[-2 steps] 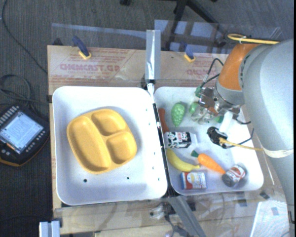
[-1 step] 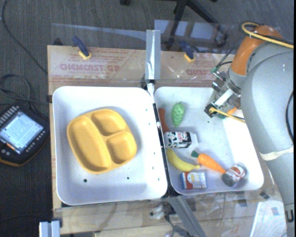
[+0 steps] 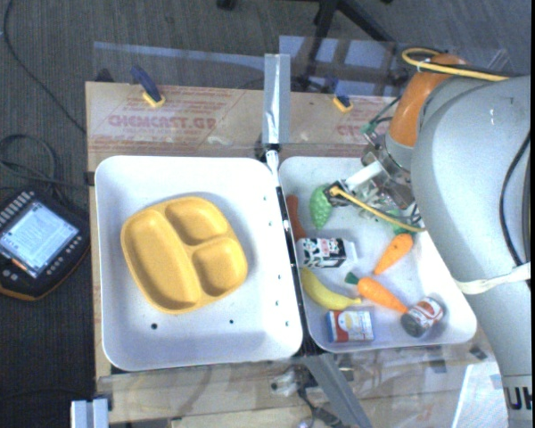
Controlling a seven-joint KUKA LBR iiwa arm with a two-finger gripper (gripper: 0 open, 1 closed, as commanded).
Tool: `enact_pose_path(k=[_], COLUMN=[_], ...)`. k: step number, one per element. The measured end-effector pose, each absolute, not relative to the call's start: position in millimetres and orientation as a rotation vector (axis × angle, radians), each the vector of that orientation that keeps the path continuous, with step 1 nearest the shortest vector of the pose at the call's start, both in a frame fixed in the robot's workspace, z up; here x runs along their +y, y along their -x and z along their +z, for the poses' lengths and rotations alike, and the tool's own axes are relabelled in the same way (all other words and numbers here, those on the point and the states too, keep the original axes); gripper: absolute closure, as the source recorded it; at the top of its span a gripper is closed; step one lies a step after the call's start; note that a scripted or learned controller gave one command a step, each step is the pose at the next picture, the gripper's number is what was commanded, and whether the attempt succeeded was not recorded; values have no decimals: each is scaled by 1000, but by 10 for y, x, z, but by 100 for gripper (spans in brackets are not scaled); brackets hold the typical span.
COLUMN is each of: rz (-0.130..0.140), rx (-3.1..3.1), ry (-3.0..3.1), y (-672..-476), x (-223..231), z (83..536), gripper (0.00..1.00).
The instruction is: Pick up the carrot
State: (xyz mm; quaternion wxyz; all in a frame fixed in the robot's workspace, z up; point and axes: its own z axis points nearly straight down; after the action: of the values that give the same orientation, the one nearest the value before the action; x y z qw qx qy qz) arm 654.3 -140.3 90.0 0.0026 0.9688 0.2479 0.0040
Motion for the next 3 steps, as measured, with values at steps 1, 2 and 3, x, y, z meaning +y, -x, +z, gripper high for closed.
enact_pose_path(k=[1, 2, 3], rz=[16, 13, 17], rx=[326, 316, 315], ry=[-3123, -3118, -3119], y=[-6517, -6442, -6092], x=[-1516, -1277, -1106], z=[901, 902, 908], gripper=[100, 100, 100])
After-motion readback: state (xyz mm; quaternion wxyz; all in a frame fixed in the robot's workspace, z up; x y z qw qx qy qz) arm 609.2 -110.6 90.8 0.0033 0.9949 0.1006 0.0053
